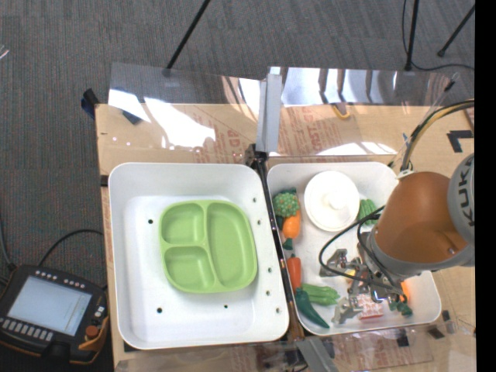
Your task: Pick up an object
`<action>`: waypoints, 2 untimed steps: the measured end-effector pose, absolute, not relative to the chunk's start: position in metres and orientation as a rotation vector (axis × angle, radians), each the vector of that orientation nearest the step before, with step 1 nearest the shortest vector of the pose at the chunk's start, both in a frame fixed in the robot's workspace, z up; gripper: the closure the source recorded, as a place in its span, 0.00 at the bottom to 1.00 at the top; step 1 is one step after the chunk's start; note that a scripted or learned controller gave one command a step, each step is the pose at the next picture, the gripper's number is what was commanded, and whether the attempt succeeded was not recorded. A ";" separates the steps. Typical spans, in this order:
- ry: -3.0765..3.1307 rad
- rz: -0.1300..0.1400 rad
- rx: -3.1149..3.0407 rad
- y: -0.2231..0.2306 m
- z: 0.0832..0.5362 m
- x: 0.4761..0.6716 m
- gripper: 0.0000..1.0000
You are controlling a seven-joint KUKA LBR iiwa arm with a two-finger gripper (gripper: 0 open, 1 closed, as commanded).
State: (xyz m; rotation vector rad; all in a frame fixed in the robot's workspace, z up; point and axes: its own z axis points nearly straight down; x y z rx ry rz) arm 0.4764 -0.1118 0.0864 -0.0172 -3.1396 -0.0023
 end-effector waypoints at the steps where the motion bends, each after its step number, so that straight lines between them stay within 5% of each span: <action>1: -3.140 0.000 -0.093 -0.192 0.087 0.485 0.00; 2: -3.140 -0.004 -0.081 -0.189 0.096 0.487 1.00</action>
